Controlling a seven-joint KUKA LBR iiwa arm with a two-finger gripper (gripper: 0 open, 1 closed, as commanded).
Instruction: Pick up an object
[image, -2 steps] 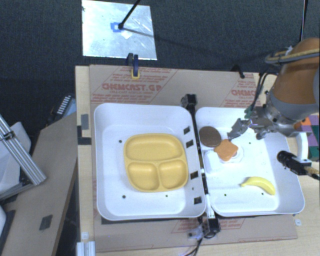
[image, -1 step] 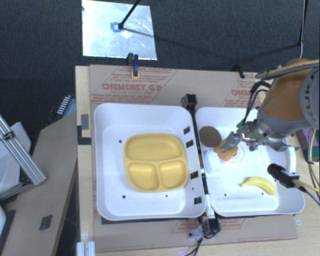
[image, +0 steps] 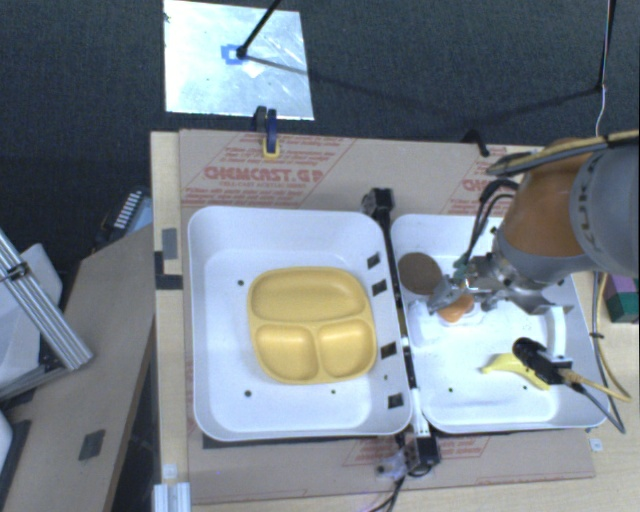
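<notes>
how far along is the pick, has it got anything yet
Done: the arm has reached into the right bin. In hand: the end effector sits low over an orange object, grasp unconfirmed. Left: lifting it; the brown disc and banana lie untouched.

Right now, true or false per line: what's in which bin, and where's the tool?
1. The yellow divided tray lies in the left bin. True.
2. The tool is over the left bin. False: it is over the right bin, by an orange object.
3. A banana lies in the right bin. True.
4. The brown round object sits on the yellow tray. False: it is in the right bin, near its left wall.
</notes>
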